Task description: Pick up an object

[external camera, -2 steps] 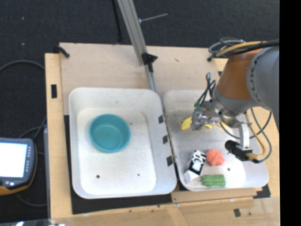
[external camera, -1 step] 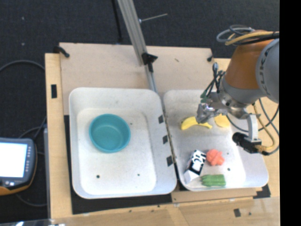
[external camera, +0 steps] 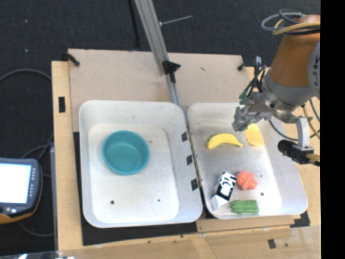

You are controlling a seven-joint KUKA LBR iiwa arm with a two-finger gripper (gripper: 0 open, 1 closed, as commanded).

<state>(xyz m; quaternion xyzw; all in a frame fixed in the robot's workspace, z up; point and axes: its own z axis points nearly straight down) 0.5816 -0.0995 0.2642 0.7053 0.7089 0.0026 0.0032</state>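
two shallow white bins sit side by side on the counter [external camera: 135, 72]. the left bin [external camera: 91, 117] holds a teal bowl [external camera: 125, 152]. the right bin [external camera: 285, 196] holds a banana [external camera: 224, 141], a yellow piece [external camera: 254, 136], a red lump [external camera: 247, 180], a green item [external camera: 245, 206] and a black-and-white box [external camera: 225, 186]. the gripper [external camera: 243, 120] hangs over the right bin's far part, just beside the yellow piece, perhaps touching it.
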